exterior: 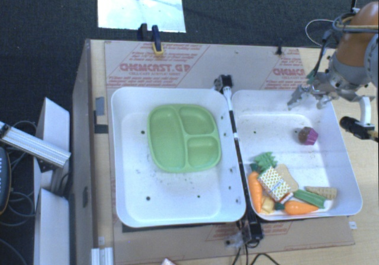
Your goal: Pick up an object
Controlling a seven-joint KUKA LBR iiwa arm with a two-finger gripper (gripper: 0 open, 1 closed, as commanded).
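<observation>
The right bin [331, 139] holds a small purple piece [307, 135] on its own near the far right wall. A heap lies at the bin's front: a carrot [254, 190], a green leafy piece [264, 160], a checkered box [273, 182], a second orange carrot [296, 207], a green pod [310, 197] and a tan cracker [323, 191]. My gripper [306, 101] hangs over the bin's far edge, above and behind the purple piece. It is open, with nothing between the fingers.
A green divided plate [183, 137] lies in the left bin [127, 157]. A divider rail [233, 133] runs between the bins. A black part of the arm [355, 127] juts over the right bin's right rim. Cardboard [177, 65] lies under both bins.
</observation>
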